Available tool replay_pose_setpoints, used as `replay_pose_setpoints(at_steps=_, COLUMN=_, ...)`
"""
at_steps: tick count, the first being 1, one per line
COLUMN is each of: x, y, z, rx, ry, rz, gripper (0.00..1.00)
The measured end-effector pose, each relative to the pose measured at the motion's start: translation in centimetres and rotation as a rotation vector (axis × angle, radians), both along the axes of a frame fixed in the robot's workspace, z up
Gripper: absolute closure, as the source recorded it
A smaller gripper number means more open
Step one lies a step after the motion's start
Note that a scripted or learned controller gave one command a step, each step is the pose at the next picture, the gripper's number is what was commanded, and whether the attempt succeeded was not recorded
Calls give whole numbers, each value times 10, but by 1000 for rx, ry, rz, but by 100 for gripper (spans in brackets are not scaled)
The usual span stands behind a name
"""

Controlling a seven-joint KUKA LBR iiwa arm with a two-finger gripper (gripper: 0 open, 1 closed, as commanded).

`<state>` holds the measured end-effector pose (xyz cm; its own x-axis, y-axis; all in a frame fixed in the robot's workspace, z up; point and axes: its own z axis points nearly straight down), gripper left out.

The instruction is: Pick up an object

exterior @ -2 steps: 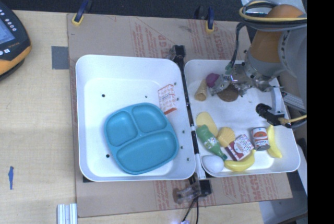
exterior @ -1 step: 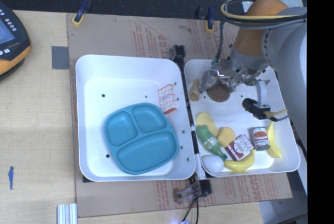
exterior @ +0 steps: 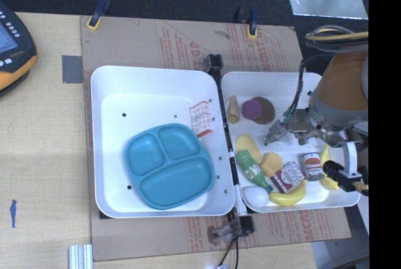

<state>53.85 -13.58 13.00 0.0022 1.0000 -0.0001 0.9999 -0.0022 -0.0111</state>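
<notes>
Gripper [exterior: 280, 130] hangs over the right bin [exterior: 276, 81], jaw state cannot tell, nothing seen held. Nearest items: purple-topped brown piece [exterior: 257, 110] at 11 o'clock from it, yellow block [exterior: 271, 163] at 6 o'clock, both apart from it. Blue tray [exterior: 169, 165] sits in left bin [exterior: 106, 136].

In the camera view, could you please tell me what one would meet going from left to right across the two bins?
Blue divided plate → small red-and-white packet → green bottle → purple-topped brown item → small can → gripper reaching in from the right above the right bin.
</notes>
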Motion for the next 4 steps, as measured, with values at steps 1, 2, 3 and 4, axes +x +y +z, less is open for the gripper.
replay_pose_setpoints(at_steps=1, x=66, y=7, z=-9, rx=-3, ry=-13, rz=8, gripper=0)
replay_pose_setpoints(at_steps=2, x=120, y=1, z=-38, rx=-2, ry=-14, rz=9, gripper=0)
replay_pose_setpoints(at_steps=3, x=42, y=36, z=-37, rx=-6, ry=-8, rz=3, gripper=0)
replay_pose_setpoints(at_steps=4, x=110, y=24, z=-41, rx=-8, ry=41, rz=12, gripper=0)
